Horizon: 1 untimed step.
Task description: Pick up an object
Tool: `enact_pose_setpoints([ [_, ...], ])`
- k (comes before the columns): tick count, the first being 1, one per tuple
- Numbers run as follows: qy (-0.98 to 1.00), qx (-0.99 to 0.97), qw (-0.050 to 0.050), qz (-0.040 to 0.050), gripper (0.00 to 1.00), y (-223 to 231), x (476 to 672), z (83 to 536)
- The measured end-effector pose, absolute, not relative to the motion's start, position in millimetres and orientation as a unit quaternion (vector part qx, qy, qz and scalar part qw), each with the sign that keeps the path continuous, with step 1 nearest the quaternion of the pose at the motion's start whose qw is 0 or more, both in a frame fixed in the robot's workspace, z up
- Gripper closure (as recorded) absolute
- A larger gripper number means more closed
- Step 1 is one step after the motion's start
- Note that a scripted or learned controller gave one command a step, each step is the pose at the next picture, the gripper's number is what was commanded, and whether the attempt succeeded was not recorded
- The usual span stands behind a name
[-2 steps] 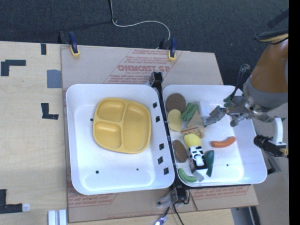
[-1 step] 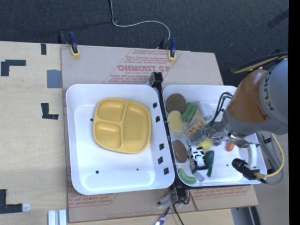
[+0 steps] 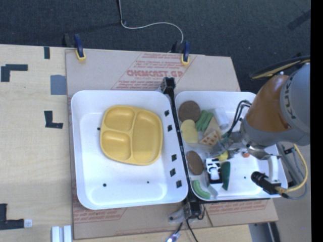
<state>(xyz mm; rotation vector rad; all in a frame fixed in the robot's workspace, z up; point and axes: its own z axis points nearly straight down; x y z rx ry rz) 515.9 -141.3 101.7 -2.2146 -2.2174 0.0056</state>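
Two white bins sit side by side on the bench point(image 3: 30, 135); going L to R: the left bin point(image 3: 86, 185) carries just a yellow divided plate point(image 3: 132, 134), lying flat, well apart from the arm. Right bin point(image 3: 237, 188) has the clutter, packed toward its left half: brown disc point(image 3: 189, 110) at top, green ridged piece point(image 3: 204, 120) just beside it, pale yellow-green round item point(image 3: 189, 131) below, tan wedge w/ holes point(image 3: 211, 136), a second brown disc point(image 3: 195, 161), a black-and-white block point(image 3: 213, 169), a dark green long item point(image 3: 225, 175) w/ its long axis running roughly top-to-bottom in view, and a green curved piece point(image 3: 200, 189) at the lower rim. Tool point(image 3: 228, 146) sits low over the mid bin, just R of the tan wedge and just above the dark green item; those two are the nearest candidates, both lying to its L and below. Can't tell if the tool is wide or narrow, as the wrist hides it, and nothing visibly sits in it. Arm point(image 3: 275, 110) comes in from R, orange band above wrist, bent over and pointing down-left into the bin. Judgement: pick not yet made; next move prob a short drop onto the wedge or the green item, w/ crowding from neighbours the main risk.
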Motion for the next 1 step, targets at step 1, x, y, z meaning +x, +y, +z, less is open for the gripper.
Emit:
enact_pose_setpoints([
  [1,-0.71,-0.704,-0.001,-0.0026,1.0,-74.0,545.2,187.7],
])
